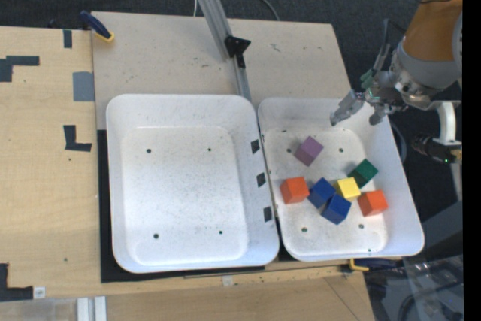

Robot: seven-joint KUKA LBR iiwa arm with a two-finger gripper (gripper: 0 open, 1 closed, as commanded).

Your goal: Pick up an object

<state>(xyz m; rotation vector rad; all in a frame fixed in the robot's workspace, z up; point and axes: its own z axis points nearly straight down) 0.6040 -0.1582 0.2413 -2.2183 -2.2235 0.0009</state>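
My fingers (359, 107) hang above the far right corner of the right bin (402, 233), spread apart with nothing between them. The step in hand, as I judge it, is target selection and approach. The purple cube (308, 150) lies nearest me and stands apart from the others, so I would favour it: centre over it, align the fingers across two flat faces, then descend straight. The clustered blocks are a poorer choice, since the orange cube (294, 189), the two blue cubes (328, 201), the yellow cube (349, 187), the green cube (365, 172) and a second orange cube (373, 202) sit close or touching, leaving little room for entry. All seven rest in the right bin. The left bin (124, 120) on the desk (150, 56) carries only dark specks.
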